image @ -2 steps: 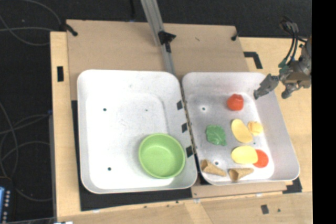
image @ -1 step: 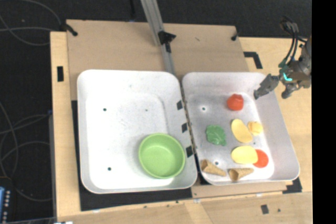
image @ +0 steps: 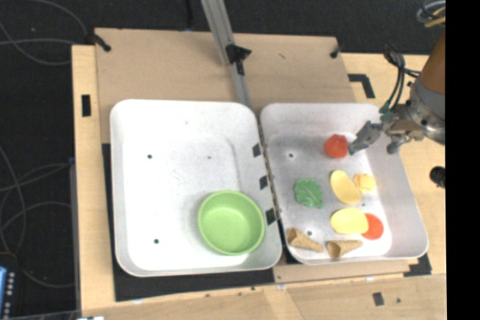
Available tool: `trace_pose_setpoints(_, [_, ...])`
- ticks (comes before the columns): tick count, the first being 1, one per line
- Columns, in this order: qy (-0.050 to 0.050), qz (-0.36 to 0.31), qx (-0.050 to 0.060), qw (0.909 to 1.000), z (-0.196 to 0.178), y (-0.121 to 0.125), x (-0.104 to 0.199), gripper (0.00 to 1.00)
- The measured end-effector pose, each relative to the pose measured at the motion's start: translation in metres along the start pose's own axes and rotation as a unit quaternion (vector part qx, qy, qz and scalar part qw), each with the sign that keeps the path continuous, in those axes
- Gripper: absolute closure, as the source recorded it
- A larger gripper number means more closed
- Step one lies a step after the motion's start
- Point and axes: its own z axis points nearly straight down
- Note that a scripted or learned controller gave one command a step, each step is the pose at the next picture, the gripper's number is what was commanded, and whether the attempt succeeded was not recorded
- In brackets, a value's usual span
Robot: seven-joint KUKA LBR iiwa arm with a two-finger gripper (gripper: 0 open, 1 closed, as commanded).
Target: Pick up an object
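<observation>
Camera view: two white bins side by side on the bench, left bin (image: pixel 150 131) and right bin (image: pixel 300 124). Left bin holds a green bowl (image: pixel 231 222) at about 5 o'clock of its floor, upright, near the front rim. Right bin holds the small stuff: a red round object (image: pixel 337 146) at roughly 12 o'clock of the bin, a green leafy piece (image: pixel 308 192) near centre-left at 9 o'clock, a yellow oval piece (image: pixel 346 186) just right of it, a small yellow bit (image: pixel 365 181) touching or just beside that at 3 o'clock. Lower down, a bigger yellow piece (image: pixel 349 221) with an orange-red piece (image: pixel 373 227) touching its right side, and two tan cone-like pieces (image: pixel 303 240) (image: pixel 343 246) along the front rim at 6 o'clock. Arm comes in from 3 o'clock; gripper (image: pixel 364 137) sits just right of the red round object, very near it, contact unclear. Whether it is released or clenched, cannot tell; too small and blurred.
</observation>
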Motion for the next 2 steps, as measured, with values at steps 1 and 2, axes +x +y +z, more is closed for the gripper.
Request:
trace_pose_setpoints(1, [0.000,0.001,0.000,1.0000,0.055,-0.002,-0.012,0.00])
trace_pose_setpoints(2, [0.000,0.001,-0.001,1.0000,0.115,0.000,-0.006,0.00])
